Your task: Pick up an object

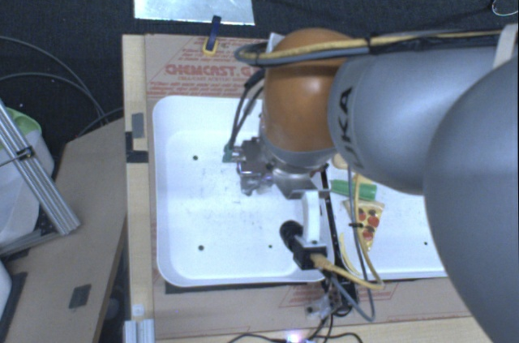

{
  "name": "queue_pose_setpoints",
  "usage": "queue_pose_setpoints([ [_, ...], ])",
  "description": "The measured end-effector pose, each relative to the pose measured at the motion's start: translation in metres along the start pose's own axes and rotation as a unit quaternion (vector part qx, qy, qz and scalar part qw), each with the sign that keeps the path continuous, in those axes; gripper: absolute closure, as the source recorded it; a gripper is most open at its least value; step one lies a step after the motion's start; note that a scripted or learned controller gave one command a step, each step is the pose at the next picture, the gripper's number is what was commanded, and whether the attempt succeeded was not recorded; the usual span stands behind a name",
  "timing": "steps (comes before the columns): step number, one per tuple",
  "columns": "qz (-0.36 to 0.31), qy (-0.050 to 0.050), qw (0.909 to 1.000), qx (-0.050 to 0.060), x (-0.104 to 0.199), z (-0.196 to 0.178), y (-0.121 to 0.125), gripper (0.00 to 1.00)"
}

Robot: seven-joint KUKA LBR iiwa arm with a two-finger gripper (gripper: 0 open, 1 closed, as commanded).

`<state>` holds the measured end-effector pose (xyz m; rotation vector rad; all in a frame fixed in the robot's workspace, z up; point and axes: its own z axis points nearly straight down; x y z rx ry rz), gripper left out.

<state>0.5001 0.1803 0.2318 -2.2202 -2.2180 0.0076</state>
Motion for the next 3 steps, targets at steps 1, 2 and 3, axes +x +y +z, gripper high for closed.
queue_pose_setpoints([
  [1, 0.005, -0.001, 1.0000, -0.004, -0.110, -0.023, -0.013, 1.00],
  [2, -0.002, 0.002, 0.9999, -0.012, -0.126, -0.152, -0.013, 1.00],
  [3, -0.004, 0.002, 1.0000, -0.006, -0.083, -0.191, -0.014, 1.00],
])
